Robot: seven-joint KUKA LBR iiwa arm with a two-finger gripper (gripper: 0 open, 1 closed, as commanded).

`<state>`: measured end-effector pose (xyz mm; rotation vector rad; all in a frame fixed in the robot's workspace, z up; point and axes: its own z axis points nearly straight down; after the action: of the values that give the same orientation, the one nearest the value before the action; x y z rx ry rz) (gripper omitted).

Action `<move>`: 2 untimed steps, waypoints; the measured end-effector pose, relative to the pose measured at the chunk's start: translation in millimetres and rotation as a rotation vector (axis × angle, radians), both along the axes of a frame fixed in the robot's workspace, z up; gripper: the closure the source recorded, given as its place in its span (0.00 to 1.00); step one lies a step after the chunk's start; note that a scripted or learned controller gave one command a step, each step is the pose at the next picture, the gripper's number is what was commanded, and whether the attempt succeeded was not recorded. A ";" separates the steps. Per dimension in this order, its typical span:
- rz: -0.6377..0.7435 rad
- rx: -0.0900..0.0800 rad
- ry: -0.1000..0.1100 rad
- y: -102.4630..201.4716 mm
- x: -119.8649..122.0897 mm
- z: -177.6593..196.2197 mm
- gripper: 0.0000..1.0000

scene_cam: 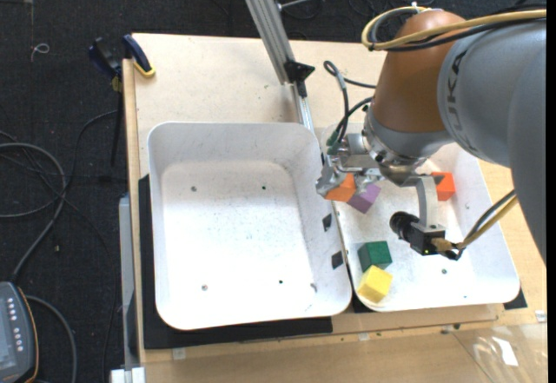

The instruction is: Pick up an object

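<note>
- We see a yellow block [375, 284] and a green block [376, 253] nearest in the right bin [486, 273].
- The gripper [340, 181] hangs over an orange block [344, 188] beside a purple block [365, 197]; we cannot tell its state.
- We advise descending squarely over one block.
- The desk [208, 86] stands on dark, cabled floor [61, 16].

Arm [452, 86] over right bin [486, 277]; orange block [343, 188], purple block [366, 197], green cube [376, 254], yellow cube [375, 284].

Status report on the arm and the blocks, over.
End effector low in right bin, at orange block. Purple block alongside. Green, yellow blocks apart.
</note>
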<state>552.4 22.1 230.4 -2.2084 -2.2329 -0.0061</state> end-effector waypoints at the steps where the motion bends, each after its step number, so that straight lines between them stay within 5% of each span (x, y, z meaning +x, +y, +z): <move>1: -0.007 -0.004 0.002 8.0 71.1 -37.8 1.00; 2: -0.017 -0.008 -0.001 -57.2 118.5 -35.2 1.00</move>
<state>670.9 -35.2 195.1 -2.2313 -2.2191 0.0012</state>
